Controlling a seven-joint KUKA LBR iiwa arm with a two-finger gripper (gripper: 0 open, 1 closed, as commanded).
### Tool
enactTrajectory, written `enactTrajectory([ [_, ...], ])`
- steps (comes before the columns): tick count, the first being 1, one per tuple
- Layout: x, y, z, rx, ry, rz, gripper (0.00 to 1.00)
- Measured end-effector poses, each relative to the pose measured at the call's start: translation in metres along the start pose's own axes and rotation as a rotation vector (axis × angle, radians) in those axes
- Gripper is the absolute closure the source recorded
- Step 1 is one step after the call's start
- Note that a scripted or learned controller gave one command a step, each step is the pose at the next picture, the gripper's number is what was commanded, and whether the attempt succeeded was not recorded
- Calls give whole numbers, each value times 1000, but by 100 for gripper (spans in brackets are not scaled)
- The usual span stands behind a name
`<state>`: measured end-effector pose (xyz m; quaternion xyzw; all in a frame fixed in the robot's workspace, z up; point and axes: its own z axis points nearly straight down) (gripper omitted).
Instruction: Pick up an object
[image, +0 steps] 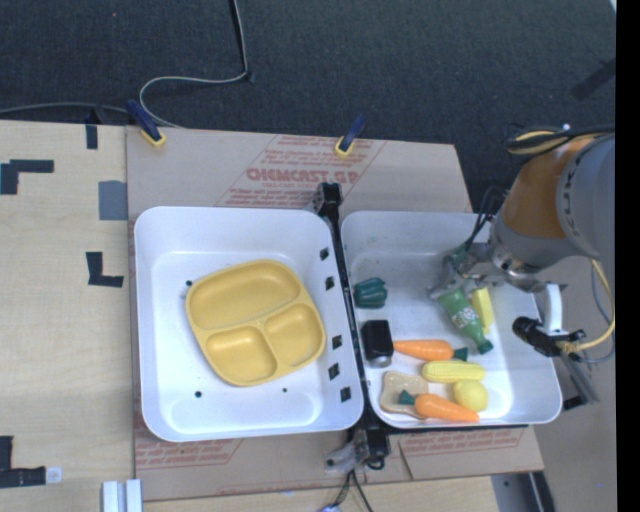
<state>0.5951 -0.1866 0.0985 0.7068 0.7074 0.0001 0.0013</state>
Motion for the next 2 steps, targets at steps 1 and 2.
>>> enactTrajectory([
  [1, 41, 39, -45, 1, 2, -2, 100],
  [2, 111, 21, -86, 3, 3, -2, 100],
])
